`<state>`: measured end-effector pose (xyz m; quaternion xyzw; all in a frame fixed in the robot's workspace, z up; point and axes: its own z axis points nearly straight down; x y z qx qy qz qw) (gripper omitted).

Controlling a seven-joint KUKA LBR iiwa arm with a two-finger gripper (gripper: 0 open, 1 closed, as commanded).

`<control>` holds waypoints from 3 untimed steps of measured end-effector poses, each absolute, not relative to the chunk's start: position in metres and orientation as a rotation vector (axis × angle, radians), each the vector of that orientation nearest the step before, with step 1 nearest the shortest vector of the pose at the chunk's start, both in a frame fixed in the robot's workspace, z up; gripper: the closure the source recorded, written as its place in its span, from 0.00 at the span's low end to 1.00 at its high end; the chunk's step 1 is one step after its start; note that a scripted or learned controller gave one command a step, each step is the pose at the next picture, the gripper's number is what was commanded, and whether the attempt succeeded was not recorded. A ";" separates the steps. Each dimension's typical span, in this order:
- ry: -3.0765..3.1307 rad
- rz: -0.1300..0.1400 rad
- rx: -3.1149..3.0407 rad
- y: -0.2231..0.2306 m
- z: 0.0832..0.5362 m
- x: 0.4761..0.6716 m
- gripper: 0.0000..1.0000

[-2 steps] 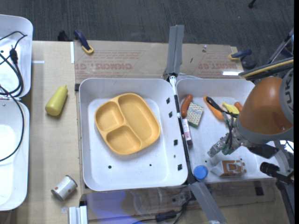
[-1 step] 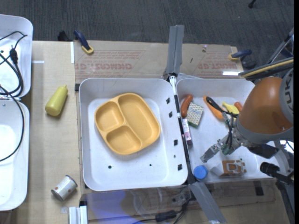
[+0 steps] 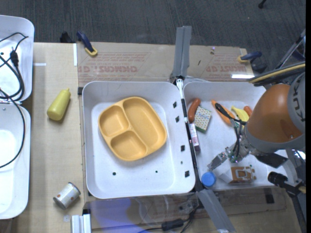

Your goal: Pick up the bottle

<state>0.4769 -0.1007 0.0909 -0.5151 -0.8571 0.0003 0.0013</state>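
Clear plastic with a blue cap is what the bottle (image 3: 214, 169) seems to be made of. It lies on its side near the front left corner of the right bin (image 3: 221, 87), with the cap toward the front wall and the body slanting up and away toward the gripper (image 3: 236, 151). I judge it light, probably empty or nearly so, with a smooth, rounded wall that may flex under a squeeze and roll or skid away if it is pinched off-centre. The best hold looks to be across the middle of the body, square to its long axis. The cap end is stiffer but sits close to the bin's corner, which leaves little room. The gripper hangs just at the bottle's upper end, perhaps touching it. At this size, wires and dark parts crowd that spot, so I cannot tell whether the gripper is spread, pressed together or pinching anything. The orange band (image 3: 272, 114) of the arm covers much of the bin's right side and cuts off a banana (image 3: 240, 113) and pliers (image 3: 223, 111) there. Because the bottle's body is see-through against the white floor, its outline is hard to trace, and its far end is lost under the gripper. A small brown thing (image 3: 242, 174) lies just beside it to the right, too small to name. A yellow squeeze bottle (image 3: 59, 105) lies on the bench well apart, outside both bins. The left bin (image 3: 92, 144) holds a yellow plate (image 3: 132, 127).
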 end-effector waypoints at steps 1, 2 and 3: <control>-2.688 0.001 -1.622 -0.101 0.100 0.477 1.00; -2.688 0.001 -1.621 -0.101 0.100 0.477 0.00; -2.704 0.001 -1.600 -0.046 0.191 0.478 0.00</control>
